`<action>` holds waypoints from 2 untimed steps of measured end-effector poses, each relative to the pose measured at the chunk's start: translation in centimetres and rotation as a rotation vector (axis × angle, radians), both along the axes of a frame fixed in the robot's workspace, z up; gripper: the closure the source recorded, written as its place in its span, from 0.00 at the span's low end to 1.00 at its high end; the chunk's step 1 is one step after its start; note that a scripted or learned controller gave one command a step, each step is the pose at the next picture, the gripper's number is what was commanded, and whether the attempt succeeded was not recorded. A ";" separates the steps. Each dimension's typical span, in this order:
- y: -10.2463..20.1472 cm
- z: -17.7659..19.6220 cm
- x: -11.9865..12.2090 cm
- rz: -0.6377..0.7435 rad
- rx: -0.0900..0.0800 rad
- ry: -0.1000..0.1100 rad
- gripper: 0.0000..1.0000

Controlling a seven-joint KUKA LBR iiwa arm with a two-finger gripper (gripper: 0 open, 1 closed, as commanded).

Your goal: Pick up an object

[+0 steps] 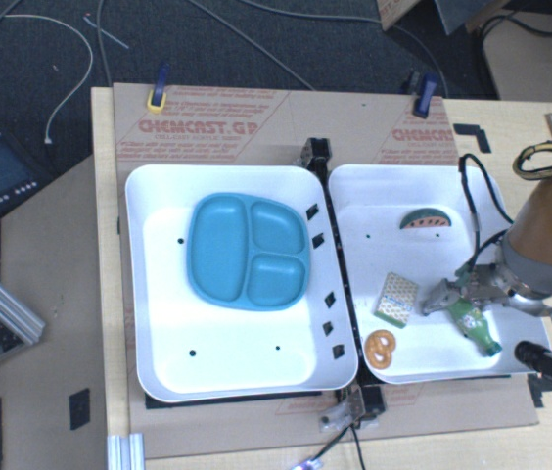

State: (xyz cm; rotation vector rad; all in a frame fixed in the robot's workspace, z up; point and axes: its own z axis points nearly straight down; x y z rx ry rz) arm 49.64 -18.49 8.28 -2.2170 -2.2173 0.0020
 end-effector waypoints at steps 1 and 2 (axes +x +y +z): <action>-0.1 1.3 0.1 0.000 -0.001 -0.005 1.00; 0.7 6.4 1.0 0.002 -0.005 -0.011 1.00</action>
